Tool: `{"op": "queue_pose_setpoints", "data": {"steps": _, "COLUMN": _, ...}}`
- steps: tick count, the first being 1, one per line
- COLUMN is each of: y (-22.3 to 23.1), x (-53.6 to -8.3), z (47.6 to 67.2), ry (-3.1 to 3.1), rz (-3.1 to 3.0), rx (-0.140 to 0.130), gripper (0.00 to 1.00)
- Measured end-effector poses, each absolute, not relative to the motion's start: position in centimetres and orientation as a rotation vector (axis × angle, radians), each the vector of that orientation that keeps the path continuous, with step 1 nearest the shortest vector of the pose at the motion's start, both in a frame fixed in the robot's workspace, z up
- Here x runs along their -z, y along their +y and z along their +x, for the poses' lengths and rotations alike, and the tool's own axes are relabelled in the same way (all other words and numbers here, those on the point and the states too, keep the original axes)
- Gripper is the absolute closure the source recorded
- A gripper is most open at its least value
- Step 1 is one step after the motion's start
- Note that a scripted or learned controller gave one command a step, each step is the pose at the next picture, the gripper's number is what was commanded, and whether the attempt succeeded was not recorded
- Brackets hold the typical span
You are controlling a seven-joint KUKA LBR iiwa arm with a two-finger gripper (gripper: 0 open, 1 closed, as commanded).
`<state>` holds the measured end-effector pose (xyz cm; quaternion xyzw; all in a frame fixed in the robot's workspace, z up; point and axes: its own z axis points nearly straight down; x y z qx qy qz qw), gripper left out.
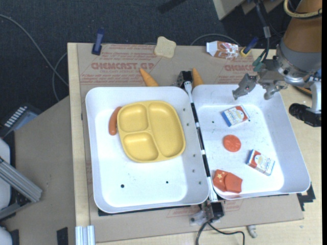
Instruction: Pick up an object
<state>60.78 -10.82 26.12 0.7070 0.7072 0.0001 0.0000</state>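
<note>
gripper [259, 88] over far edge of right bin [291, 147], small carton [235, 116] just below jaws, round disc [232, 143] nearer, second carton [260, 162] beyond it, divided tray [151, 130] in left bin [102, 177], well left of jaws

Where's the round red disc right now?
The round red disc lies in the right bin, near its middle, below the small blue-and-white carton and left of the other small carton.

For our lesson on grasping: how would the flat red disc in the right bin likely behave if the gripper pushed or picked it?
The red disc lies flat, so it would probably slide, not roll. Its low profile likely leaves the gripper little edge to pinch.
</note>
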Motion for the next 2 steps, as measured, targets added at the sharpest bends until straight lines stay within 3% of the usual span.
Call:
{"op": "queue_pose_setpoints", "data": {"steps": 1, "y": -10.4, "x": -14.3, "z": 59.1, "ry": 2.223, "rz": 2.225, "rx": 0.003, "gripper": 0.0}}
{"op": "queue_pose_setpoints", "data": {"steps": 2, "y": -10.7, "x": -8.4, "z": 56.2, "ry": 2.222, "rz": 2.224, "rx": 0.002, "gripper": 0.0}}
